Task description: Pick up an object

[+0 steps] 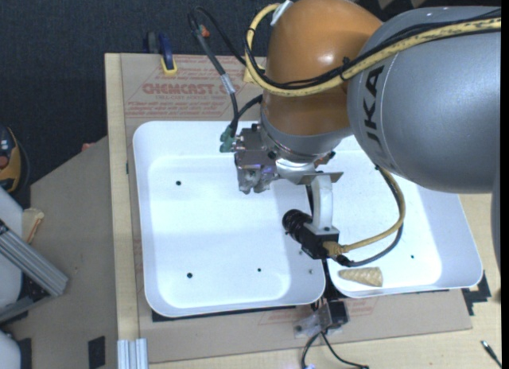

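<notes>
The surface (127,200) is a pale brown board, printed with red lettering (179,87) along its far edge. A blue-and-yellow clamp (166,53) grips that far edge. Dark blue-grey carpet (71,17) covers the floor behind and to the left. An aluminium rail (32,260) lies at lower left. Lighting is even and bright.

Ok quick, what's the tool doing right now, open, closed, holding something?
Tool: over the left bin; open or closed cannot be told from here.
</notes>
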Motion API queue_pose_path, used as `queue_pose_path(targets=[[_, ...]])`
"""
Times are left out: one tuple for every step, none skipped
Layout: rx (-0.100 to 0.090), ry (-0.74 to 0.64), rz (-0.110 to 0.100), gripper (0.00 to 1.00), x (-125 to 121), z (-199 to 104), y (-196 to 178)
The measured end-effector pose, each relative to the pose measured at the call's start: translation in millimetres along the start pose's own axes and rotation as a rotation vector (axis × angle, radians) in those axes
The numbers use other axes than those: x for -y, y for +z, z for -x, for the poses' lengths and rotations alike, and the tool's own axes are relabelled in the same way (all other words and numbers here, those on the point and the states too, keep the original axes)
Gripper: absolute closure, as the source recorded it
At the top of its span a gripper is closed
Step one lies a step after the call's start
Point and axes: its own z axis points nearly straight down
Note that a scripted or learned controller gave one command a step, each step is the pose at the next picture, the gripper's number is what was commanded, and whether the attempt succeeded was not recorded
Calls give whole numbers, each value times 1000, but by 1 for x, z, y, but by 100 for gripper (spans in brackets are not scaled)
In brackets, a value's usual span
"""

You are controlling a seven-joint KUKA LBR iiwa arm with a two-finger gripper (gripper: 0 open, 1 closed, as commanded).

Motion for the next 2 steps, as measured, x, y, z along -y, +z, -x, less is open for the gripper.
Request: queue_pose_path(targets=[[-4, 1, 17, 100, 0, -26, -77], [1, 2, 0, 100, 33, -56, -5]])
